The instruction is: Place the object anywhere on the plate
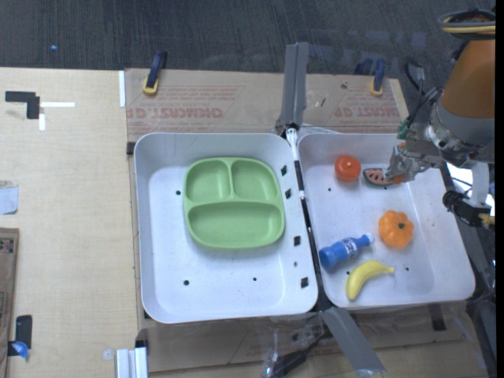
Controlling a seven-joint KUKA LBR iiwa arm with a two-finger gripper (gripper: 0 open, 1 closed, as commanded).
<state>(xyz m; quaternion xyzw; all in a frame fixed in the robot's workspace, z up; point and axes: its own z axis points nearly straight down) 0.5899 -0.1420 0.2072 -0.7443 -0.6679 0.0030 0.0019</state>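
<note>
A green divided plate (pixel 234 201) lies in the left bin (pixel 157 235). In the right bin (pixel 441 282) there are a red tomato (pixel 347 168), a watermelon slice (pixel 376 177), an orange pumpkin (pixel 395 228), a blue bottle (pixel 344 250) and a yellow banana (pixel 365 276). My gripper (pixel 399 168) is low at the back of the right bin, right against the right end of the watermelon slice. The grey wrist with its orange band (pixel 472 69) stands above it. Whether the slice is gripped is not clear.
A grey divider bar (pixel 296 93) runs between the bins at the back. Blue and yellow clamps (pixel 155 71) hold a cardboard sheet (pixel 213 105) behind the bins. Cables (pixel 465 203) hang along the right bin's right rim.
</note>
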